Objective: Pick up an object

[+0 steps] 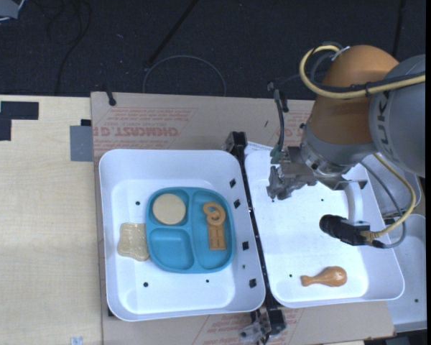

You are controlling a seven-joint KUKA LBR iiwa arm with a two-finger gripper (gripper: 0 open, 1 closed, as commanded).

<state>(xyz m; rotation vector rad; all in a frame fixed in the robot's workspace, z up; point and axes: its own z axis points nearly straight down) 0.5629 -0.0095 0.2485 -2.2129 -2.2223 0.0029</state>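
Inside the left bin (122,171), a blue tray (179,254) holds food; claw (279,187) state unclear.

The left bin (122,185) holds a blue 3-compartment plate (174,251), lying flat. A round tan cookie (169,208) sits in its upper-left compartment; a tan key-shaped toy (215,225) lies in the right one. A pale waffle-like piece (133,241) touches the plate's left edge. A tan drumstick (325,277) lies in the right bin (287,264), near its front edge.
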